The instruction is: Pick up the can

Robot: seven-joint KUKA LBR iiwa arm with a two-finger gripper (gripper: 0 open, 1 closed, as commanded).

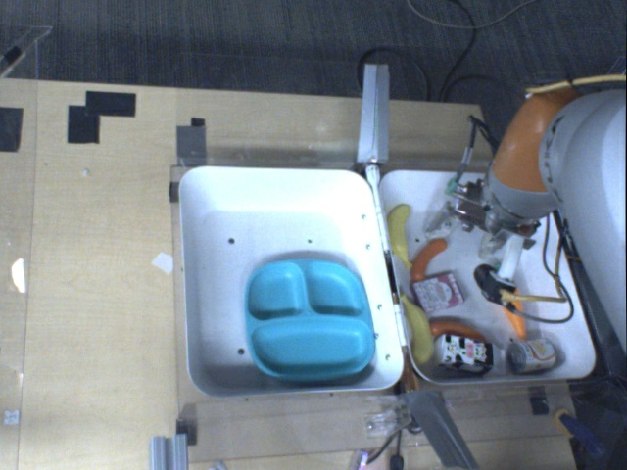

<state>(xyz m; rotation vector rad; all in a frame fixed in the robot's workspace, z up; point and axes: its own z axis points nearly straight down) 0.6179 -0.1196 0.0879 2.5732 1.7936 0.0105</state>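
— Left of the metal rail (pixel 373 116) that parts the two bins, what is found?

— The left bin (pixel 211 262) is seen, a shallow white tub with rounded corners. A blue tray (pixel 309 319) of smooth moulded plastic, split into compartments, lies flat in it. Nothing there is needed for the task.

— And just right of the rail?

— The right bin (pixel 578 360) is crowded. Two yellow bananas (pixel 399 228) lie lengthwise against the wall nearest the rail, probably slid there by the slope of the wall. An orange carrot-shaped piece (pixel 428 256) and a flat pink packet (pixel 437 290) lie a little further from it.

— Where is the can?

— What is taken to be the can (pixel 534 354) lies far right of the rail, in the near corner of the right bin. It is a small grey metal cylinder. The corner walls leave little room around it, so an approach from above is judged best.

— And the gripper?

— The gripper (pixel 495 233) hangs over the far half of the right bin, well apart from the can. Nothing is seen held in it. Whether it is open or closed cannot be told.
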